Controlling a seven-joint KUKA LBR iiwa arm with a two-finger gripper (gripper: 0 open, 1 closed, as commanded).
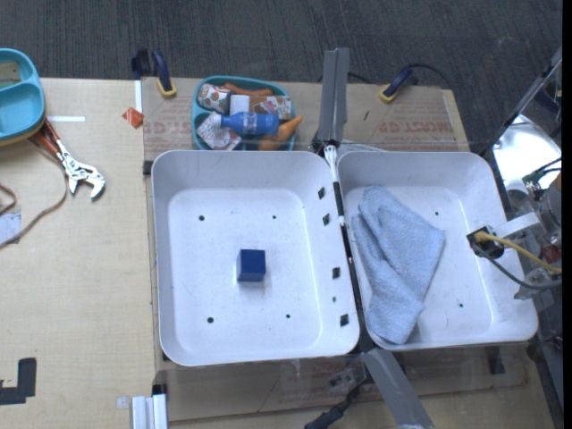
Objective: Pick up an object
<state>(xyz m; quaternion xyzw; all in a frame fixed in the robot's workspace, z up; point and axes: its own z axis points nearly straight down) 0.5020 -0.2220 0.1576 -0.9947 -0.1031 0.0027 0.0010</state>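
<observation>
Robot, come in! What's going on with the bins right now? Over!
Small blue cube sits alone on the floor of the left white bin, untouched. Crumpled light blue cloth lies in the right white bin. Nothing on top of the cube.

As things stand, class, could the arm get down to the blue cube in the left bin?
Probably yes. The blue cube sits alone on the floor of the left bin, nothing over or against it. The grey cloth lies apart in the right bin.
</observation>
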